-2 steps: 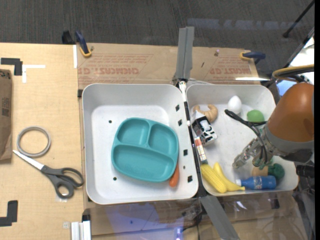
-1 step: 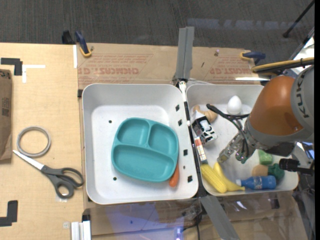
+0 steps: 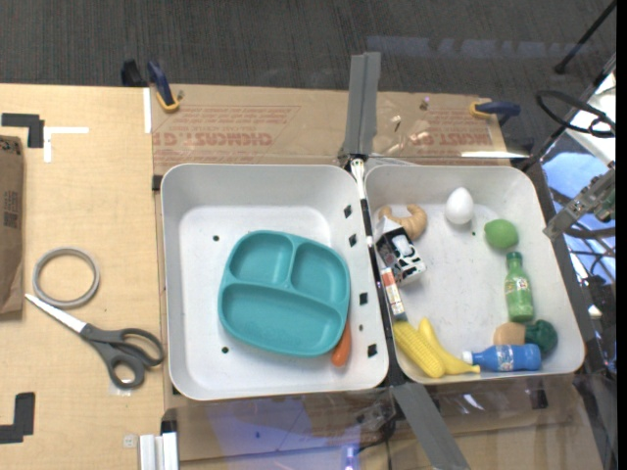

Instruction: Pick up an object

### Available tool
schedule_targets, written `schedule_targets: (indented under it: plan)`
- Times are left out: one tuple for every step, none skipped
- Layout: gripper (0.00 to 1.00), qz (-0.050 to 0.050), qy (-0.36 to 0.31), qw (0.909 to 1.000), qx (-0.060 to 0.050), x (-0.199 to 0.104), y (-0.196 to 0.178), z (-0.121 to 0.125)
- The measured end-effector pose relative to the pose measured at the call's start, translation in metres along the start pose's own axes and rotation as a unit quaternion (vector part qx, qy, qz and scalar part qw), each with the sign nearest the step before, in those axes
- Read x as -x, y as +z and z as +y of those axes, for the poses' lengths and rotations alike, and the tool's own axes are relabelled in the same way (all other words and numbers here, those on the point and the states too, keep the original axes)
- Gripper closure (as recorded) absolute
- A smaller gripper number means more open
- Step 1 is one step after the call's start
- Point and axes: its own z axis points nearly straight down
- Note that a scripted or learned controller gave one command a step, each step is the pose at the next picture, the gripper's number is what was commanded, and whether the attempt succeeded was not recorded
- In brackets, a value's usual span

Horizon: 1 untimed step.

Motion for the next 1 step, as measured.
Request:
schedule_targets:
  plan:
    - [1.00,0.000,-0.365,0.9311,0.001,-0.0126,0.1535,0.0005]
